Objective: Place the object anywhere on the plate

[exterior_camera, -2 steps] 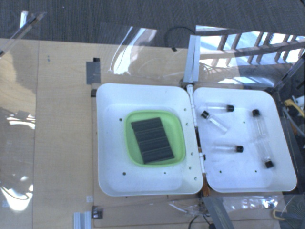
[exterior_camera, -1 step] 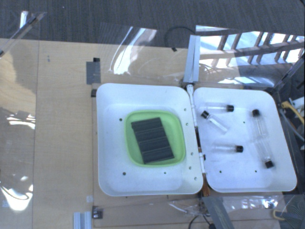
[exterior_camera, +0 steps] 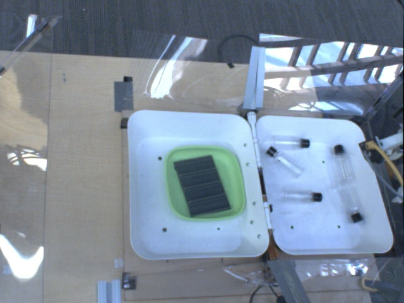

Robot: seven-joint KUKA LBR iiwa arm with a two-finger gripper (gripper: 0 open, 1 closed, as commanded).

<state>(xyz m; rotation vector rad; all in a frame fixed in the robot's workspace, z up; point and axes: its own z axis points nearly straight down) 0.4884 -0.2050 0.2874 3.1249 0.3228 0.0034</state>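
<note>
Overhead view of the desk (exterior_camera: 76,169), a pale wooden surface that carried two shallow white bins side by side. The left bin (exterior_camera: 145,232) held a green plate (exterior_camera: 173,169) with rounded corners, set roughly in the middle of the bin floor. The object (exterior_camera: 201,185), a dark grey rectangular block with ridges across its top face, lay wholly on the plate, near its centre and turned slightly askew to the plate's edges. A band of green showed around it on all sides.

The right bin (exterior_camera: 315,232) held five clear tubes with black caps, all lying flat and apart from one another. One tube (exterior_camera: 290,143) lay near the far left corner, with a second tube (exterior_camera: 282,158) just beside it at a slant. A third tube (exterior_camera: 302,196) lay towards the middle of the bin floor. A fourth tube (exterior_camera: 343,166) and a fifth tube (exterior_camera: 350,204) lay almost end to end along the right side.

The two bins touched along their inner rims. A grey metal strip (exterior_camera: 254,81) ran away from that junction towards the far edge of the desk. A small grey bracket (exterior_camera: 124,95) stood just beyond the far left corner of the left bin. A dark carpeted floor (exterior_camera: 189,5) lay beyond the desk, and a black cable (exterior_camera: 237,43) curved at the desk's far edge.

How far the hand was open, and whether it had hold of anything, could not be told.
</note>
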